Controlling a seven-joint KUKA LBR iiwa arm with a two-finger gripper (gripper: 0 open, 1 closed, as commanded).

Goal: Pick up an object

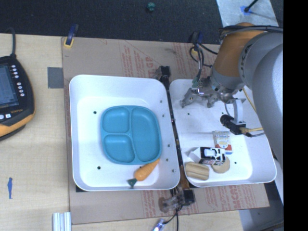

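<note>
My gripper (197, 101) hangs over the far left part of the right bin (260, 174), its fingers spread and nothing between them. Near that bin's front edge lie a tan wooden block (197, 171), a black and white object (212, 153), a small round tan piece (222, 166) and a white and orange packet (222, 140). All of these sit well in front of the gripper. In the left bin (82, 129) rests a blue divided plate (131, 134), with an orange carrot (146, 171) at its front edge.
The grey arm with its orange band (236, 47) covers the right bin's far right side, with a black cable piece (232, 124) hanging below it. A black and orange handheld pendant (12, 95) lies on the bench at the far left.
</note>
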